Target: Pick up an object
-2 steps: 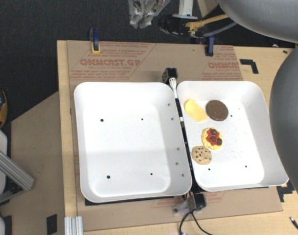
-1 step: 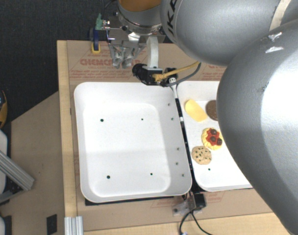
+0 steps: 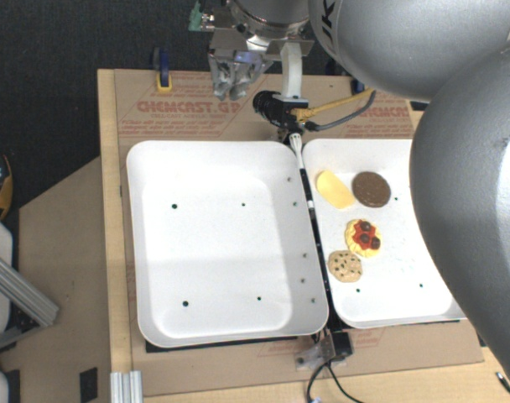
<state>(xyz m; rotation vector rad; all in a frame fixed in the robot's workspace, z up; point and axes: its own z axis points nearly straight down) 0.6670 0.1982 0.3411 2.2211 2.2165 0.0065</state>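
Lettering "CHEMCAST GP" on board at 12 o'clock; gripper raised above it, finger state indiscernible.

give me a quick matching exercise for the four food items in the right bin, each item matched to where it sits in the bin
Items:
1. yellow piece
2. brown round cookie
3. red-topped pastry
4. chocolate chip cookie

Places:
A. nearest the bin's front edge
B. back row, on the side away from the divider
C. between the back row and the front item
D. back row, nearest the divider

Pairs: 1-D, 2-B, 3-C, 4-A
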